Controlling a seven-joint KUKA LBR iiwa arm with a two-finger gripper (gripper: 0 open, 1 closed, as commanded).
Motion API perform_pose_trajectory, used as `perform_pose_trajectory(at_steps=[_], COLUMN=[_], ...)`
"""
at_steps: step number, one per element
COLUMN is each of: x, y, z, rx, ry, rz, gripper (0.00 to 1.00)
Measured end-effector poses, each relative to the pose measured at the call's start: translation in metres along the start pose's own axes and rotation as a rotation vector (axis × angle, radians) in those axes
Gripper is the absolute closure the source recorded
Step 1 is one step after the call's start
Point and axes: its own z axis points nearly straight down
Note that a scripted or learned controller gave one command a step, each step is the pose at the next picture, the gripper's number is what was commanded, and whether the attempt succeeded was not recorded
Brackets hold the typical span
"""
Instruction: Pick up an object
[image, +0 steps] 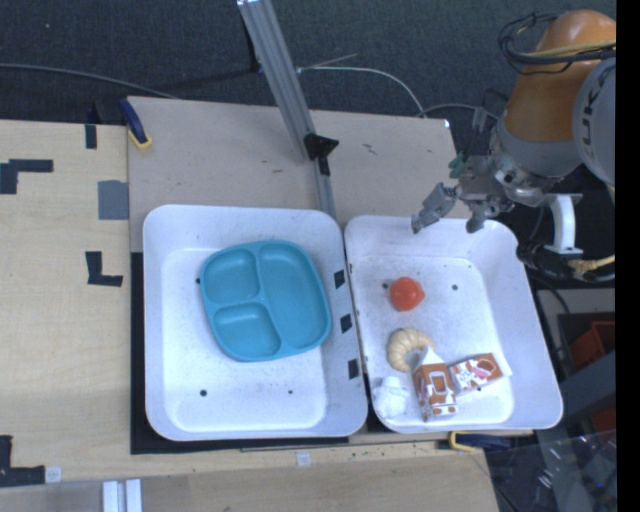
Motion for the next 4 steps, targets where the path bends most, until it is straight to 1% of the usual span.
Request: perform_pose_trajectory(at_steps=[1,2,3,4], x=[0.000,-0.002,-0.011,-0.019], y=[0.000,0.004,0.003,-0.002], z=[0.000,0.063,0.113,0.171], rx=[0.000,0.006,0.006,0.007], ry=[0.000,-0.001,-0.001,-0.001], rz=[0.000,0.001,0.002,0.002], gripper=[0.00,0.00,0.00,0.00])
